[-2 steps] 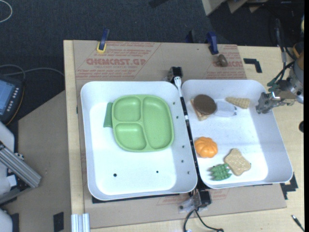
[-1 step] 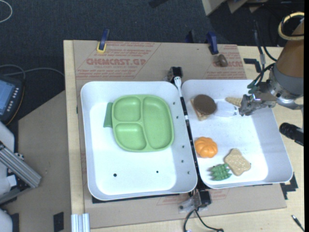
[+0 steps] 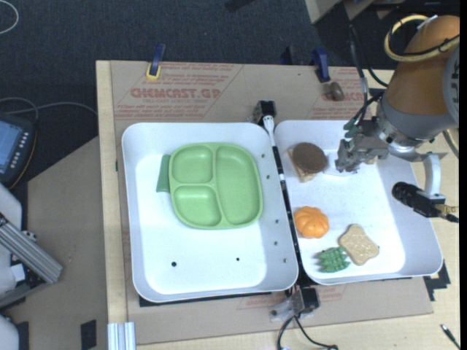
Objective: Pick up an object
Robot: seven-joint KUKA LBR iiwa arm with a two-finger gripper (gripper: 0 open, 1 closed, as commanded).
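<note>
I'm hovering the pincer low in the right bin; whether it is released or clenched, I cannot tell. Just left of it is lying the brown bun-like toy, likely light, stiff, best taken across its sides.

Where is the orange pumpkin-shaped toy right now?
The orange toy lies in the right bin, near its left wall, below the brown piece and above the green toy.

green tray: matt plastic | bins: glossy white plastic
</note>
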